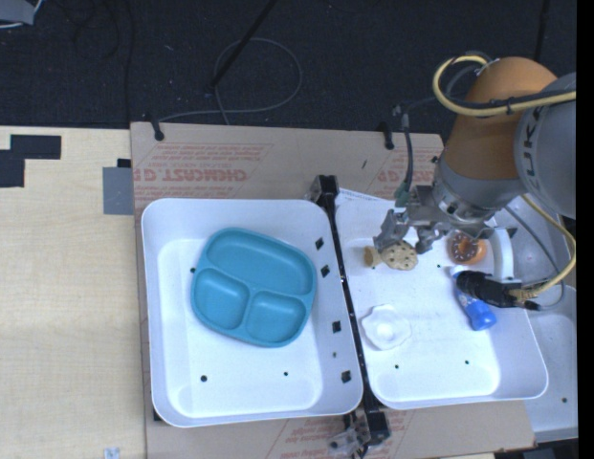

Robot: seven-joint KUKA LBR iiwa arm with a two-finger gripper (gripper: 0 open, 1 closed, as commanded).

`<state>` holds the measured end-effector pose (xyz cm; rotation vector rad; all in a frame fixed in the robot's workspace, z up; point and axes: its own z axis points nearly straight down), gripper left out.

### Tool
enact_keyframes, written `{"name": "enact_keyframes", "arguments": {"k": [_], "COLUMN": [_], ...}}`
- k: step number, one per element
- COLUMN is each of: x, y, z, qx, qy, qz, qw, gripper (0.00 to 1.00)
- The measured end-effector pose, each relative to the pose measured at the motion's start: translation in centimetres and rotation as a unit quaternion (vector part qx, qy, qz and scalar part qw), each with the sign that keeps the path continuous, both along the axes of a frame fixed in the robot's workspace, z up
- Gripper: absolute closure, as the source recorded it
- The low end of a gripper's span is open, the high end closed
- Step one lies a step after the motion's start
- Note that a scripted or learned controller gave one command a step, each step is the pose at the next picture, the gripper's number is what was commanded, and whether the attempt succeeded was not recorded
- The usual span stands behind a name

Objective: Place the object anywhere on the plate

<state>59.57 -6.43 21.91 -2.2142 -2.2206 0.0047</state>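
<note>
The blue three-compartment plate [252, 286] lies in the left white bin [172, 371] with nothing on it. In the right bin [512, 371], a round chocolate-chip cookie [401, 255] lies near the back left corner. My gripper [406, 239] hangs right over the cookie, open, with one finger on either side of it and its tips close to the cookie's top edge. I cannot tell whether the fingers touch it.
The right bin also holds a small tan crumb [369, 256] left of the cookie, a white lumpy object [385, 328] in front of it, a brown ring-shaped piece [464, 249] and a small blue object [482, 316] to the right. A black divider [340, 295] separates the bins.
</note>
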Motion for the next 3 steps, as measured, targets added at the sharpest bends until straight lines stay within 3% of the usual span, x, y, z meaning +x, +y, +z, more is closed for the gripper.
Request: {"name": "enact_keyframes", "arguments": {"k": [3], "x": [-6.5], "y": [14.5], "z": [-1.2], "qx": [0.0000], "qy": [0.000], "qz": [0.001], "qw": [1.0000], "gripper": [1.00]}}
